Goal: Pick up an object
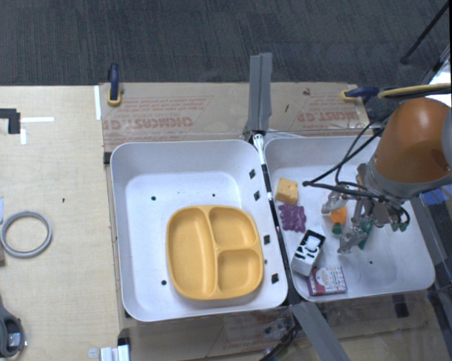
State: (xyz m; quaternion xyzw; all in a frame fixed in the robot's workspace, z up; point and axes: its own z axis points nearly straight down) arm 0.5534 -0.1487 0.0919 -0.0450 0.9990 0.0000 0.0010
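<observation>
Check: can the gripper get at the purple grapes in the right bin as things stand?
Probably yes. The purple grapes lie uncovered near the divider, apart from the cheese wedge and black-and-white box. The gripper hovers in the same bin, nothing between.

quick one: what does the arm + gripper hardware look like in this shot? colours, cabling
The arm shows a rounded orange band over a grey wrist section. Thin black cables loop from the wrist out over the right bin. The gripper is a small metallic assembly with slim silver-grey fingers and green and orange bits near it.
</observation>
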